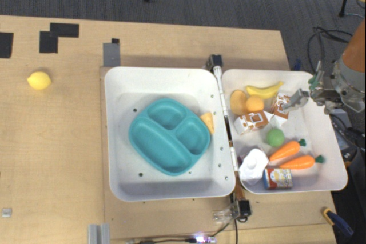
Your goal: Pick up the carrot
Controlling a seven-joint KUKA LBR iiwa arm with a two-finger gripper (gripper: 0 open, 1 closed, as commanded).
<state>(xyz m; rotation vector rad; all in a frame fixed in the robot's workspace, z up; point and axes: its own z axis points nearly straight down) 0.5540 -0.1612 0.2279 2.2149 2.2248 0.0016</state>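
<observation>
Two orange carrots with green tops lie in the right bin (329,128), near its front right corner. The upper carrot (285,151) is slanted and the lower carrot (298,163) lies just in front of it, almost touching. The arm comes in at the right edge, and my gripper (302,96) hangs over the bin's far right part, beside a small carton (279,106). It is well behind the carrots and apart from them. Nothing shows held in it.
The right bin also holds a banana (264,89), two orange fruits (239,101), a second carton (253,121), a green ball (275,137), a white bottle (253,164) and a can (278,178). The left bin (117,123) holds a teal divided plate (168,135) and a yellow wedge (207,122). A lemon (39,80) lies on the bench.
</observation>
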